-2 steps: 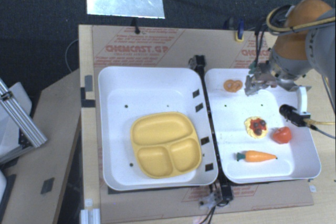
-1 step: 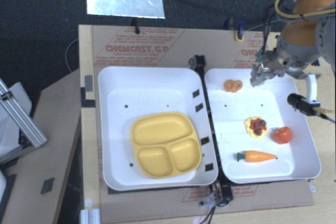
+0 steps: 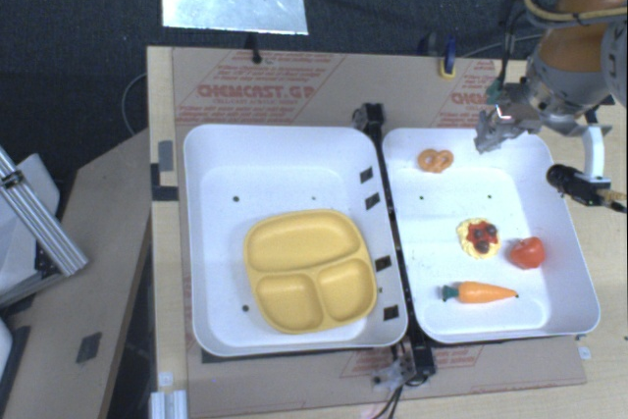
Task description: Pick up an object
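Four light, hard toy foods lie in the right bin (image 3: pixel 564 240); carrot (image 3: pixel 479 291) offers a narrow grip, claw (image 3: pixel 491 138) state unclear.

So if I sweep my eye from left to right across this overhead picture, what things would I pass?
Yellow divided tray → pretzel → carrot → tomato. The small pizza sits above the carrot, so I leave it out.

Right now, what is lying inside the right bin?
The right bin holds a pretzel, a small pizza piece, a tomato and a carrot. The arm covers the bin's far right corner, so that part is hidden.
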### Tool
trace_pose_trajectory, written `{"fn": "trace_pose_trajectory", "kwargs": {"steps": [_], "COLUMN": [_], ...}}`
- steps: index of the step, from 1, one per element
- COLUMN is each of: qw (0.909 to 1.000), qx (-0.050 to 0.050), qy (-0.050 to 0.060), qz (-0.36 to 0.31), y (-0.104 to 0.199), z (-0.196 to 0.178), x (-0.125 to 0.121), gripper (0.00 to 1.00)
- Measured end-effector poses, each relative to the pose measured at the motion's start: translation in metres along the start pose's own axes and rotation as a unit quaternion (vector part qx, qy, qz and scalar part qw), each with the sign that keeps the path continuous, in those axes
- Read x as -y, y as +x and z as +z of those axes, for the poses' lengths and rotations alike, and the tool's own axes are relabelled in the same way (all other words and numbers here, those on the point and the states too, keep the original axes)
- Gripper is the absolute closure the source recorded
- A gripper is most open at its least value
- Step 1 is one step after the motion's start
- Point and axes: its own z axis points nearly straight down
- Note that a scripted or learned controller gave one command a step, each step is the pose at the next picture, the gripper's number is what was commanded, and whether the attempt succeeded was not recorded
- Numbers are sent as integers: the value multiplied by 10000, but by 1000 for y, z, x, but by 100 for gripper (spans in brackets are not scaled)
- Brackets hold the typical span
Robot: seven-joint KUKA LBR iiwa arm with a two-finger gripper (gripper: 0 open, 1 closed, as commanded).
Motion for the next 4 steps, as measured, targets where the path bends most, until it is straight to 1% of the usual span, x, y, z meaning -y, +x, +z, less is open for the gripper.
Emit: {"fn": "trace_pose_trajectory", "kwargs": {"steps": [1,2,3,4], "qw": [10000,10000,10000,10000], "qx": [-11,-11,-12,-15], "qy": [19,26,18,19], "qz": [-20,-17,-21,-26], "y": [60,102,155,208], "z": [-6,-3,2,-4], "x": [14,36,40,51], "gripper": [100,100,100,100]}}
